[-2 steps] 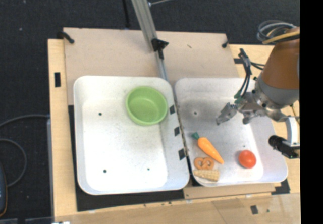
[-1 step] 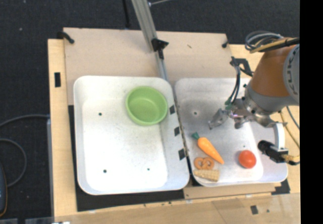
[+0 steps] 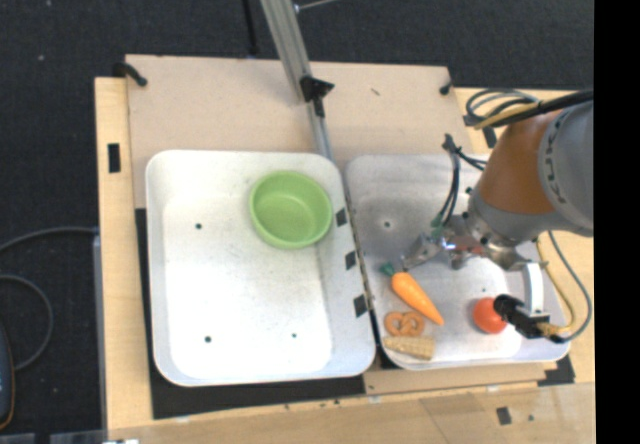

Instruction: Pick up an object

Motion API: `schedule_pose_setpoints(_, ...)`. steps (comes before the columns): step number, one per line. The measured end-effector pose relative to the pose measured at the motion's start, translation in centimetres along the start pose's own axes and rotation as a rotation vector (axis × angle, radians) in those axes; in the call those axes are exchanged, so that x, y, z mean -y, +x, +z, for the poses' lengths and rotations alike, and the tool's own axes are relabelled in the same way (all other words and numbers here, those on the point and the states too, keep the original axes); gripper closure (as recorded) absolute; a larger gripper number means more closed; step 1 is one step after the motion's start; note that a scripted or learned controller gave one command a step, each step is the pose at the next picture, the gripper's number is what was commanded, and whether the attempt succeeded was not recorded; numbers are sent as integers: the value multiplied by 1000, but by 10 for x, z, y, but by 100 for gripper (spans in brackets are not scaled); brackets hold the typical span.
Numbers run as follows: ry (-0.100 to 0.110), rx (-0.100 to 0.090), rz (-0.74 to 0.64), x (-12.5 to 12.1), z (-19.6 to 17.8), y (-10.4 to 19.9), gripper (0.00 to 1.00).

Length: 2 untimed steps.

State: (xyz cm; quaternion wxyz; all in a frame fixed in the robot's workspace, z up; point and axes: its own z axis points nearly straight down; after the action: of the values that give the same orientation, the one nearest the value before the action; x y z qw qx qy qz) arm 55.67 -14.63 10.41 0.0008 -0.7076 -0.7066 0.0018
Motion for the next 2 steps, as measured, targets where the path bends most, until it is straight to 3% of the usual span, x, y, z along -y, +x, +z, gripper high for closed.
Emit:
schedule_pose_setpoints(1, -7, -1, 6, -1, -14, -1, 100)
schedule_pose_setpoints(2, -10, 0, 3, 3, -60, -5, 100)
